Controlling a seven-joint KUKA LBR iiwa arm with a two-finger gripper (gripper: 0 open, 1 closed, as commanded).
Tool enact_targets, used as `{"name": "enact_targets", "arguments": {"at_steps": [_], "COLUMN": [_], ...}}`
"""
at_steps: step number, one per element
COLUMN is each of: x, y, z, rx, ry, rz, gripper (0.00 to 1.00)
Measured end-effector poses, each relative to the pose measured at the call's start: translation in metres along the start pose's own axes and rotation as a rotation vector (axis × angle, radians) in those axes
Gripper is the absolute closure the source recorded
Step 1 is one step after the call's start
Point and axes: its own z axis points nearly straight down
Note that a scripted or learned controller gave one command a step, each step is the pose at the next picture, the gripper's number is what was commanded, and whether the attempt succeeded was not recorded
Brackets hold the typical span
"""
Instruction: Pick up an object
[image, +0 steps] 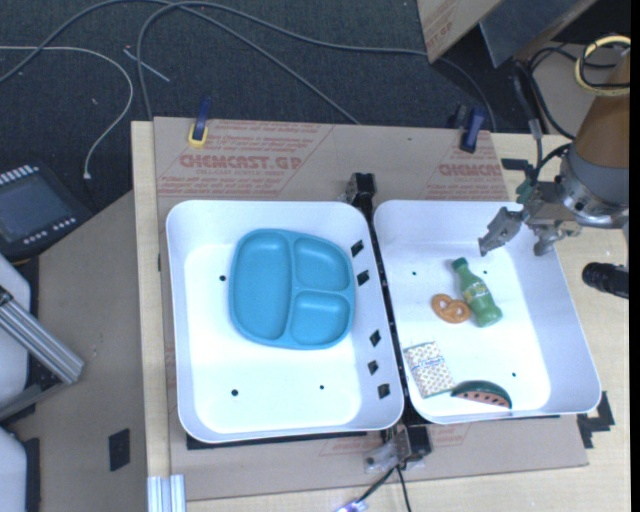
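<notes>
In the right bin lie a green toy bottle, an orange pretzel touching its left side, a patterned square packet and a watermelon slice by the front wall. My gripper hovers over the bin's back right part, above and to the right of the bottle. Its two fingers stand apart, open, with nothing between them.
The left bin holds a blue sectioned plate. A black-clipped divider runs between the bins. Cables and the arm's body crowd the upper right corner. Cardboard with blue clamps lies under both bins.
</notes>
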Motion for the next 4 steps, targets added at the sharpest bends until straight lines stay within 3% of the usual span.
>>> {"name": "enact_targets", "arguments": {"at_steps": [1,4], "x": [0.0,-0.014], "y": [0.003,0.005], "z": [-0.007,0.136], "rx": [-0.013,-0.009], "ry": [-0.002,-0.001], "rz": [-0.003,-0.003], "gripper": [0.0,0.0]}}
